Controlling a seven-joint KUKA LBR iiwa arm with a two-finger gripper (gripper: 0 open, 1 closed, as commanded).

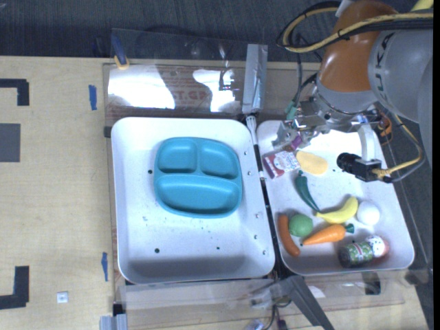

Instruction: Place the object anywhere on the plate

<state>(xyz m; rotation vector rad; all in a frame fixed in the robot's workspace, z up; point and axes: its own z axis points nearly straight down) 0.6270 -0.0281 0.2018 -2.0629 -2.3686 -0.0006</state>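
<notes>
A blue divided plate lies in the left white bin. The right bin holds the loose objects. Among them are a red-and-white packet, a pale yellow piece, a green pepper, a banana, a white egg, a carrot, a green ball, an orange sausage and a small green-labelled bottle. My gripper hangs low over the far left corner of the right bin, just above the packet and the yellow piece. Nothing shows as held.
The arm's grey body and orange band cover the far right of the right bin, with yellow cables looping above. A black fitting sticks out beside the yellow piece. A metal divider stands behind the bins.
</notes>
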